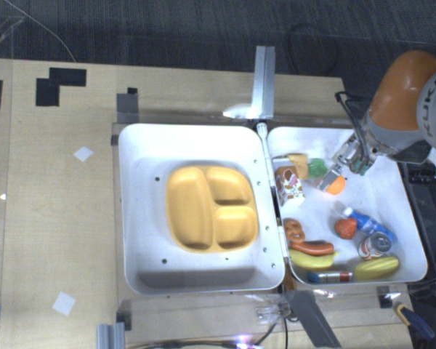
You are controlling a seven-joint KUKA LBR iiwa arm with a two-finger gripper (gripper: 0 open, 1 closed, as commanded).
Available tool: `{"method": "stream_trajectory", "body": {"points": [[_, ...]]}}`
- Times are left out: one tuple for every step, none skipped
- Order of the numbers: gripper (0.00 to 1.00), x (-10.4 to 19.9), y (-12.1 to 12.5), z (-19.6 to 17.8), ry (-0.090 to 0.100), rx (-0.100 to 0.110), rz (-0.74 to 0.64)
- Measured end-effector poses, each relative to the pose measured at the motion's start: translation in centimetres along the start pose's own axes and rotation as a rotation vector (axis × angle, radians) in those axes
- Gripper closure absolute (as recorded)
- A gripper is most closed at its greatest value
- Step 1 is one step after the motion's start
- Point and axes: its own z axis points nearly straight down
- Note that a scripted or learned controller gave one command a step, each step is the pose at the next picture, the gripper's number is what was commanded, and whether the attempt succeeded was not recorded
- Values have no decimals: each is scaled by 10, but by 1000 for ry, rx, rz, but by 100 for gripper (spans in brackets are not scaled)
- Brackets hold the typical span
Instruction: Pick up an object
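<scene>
Gripper low over right bin, fingers either side of an orange object but grip impossible to confirm; green piece just beside, small carton leftward; bananas, red ball, can nearer front; yellow divided tray in left bin

**Colours on the bench**

Two white bins sit on a pale wood bench marked with black patches. The left bin holds a mustard-yellow tray. In the right bin: two yellow bananas, a red-brown sausage, a red ball, a blue bottle, a green piece, an orange piece. The arm is grey with an orange band.
</scene>
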Motion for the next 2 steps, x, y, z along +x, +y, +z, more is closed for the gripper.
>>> {"method": "stream_trajectory", "body": {"points": [[0,22,39,11,0,-2,186],[100,20,43,-4,-10,-9,181]]}}
